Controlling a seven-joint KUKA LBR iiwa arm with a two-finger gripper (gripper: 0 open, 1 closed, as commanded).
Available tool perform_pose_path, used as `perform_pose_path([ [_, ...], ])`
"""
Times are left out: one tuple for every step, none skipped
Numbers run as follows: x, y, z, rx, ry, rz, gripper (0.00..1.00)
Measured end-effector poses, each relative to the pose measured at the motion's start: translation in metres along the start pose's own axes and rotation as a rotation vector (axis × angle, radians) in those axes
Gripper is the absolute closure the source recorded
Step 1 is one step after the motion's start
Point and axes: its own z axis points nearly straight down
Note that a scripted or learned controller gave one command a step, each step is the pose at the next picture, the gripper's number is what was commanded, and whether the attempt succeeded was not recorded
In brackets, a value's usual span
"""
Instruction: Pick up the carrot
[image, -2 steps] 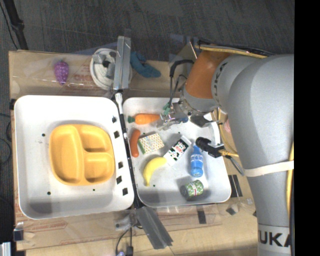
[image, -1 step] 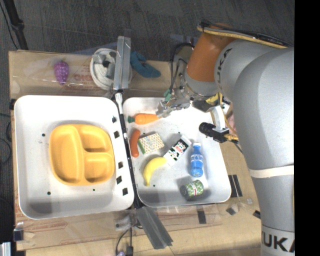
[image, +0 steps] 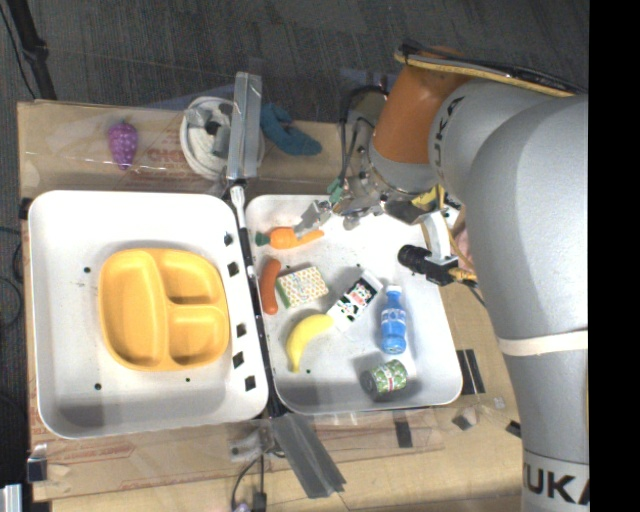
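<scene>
Gripper (image: 318, 213) is sitting low over the back of the right bin (image: 440, 340), fingers pointing left; can't tell if they're spread or closed, too small and blurred. Carrot (image: 293, 238) is lying just below and left of the fingertips, near the bin's back left corner, orange body with green end pointing left; not between the fingers as far as visible. Grey arm (image: 520, 200) with orange band is reaching in from the right. Below the carrot, a sausage (image: 269, 286) is lying along the left wall, a patterned packet (image: 302, 286) beside it, a banana (image: 305, 337) under that. Milk carton (image: 354, 300), blue bottle (image: 393, 320) and green can (image: 386, 377) are sitting further right. Left bin (image: 60, 330) is holding a yellow divided tray (image: 165, 305).
</scene>
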Motion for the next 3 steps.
perform_pose_path([
  [0.009, 0.002, 0.071, 0.002, 0.001, -0.042, 0.00],
  [0.020, 0.002, 0.073, 0.012, 0.005, -0.419, 0.00],
  [0.020, 0.004, 0.061, 0.008, 0.002, -0.423, 1.00],
])
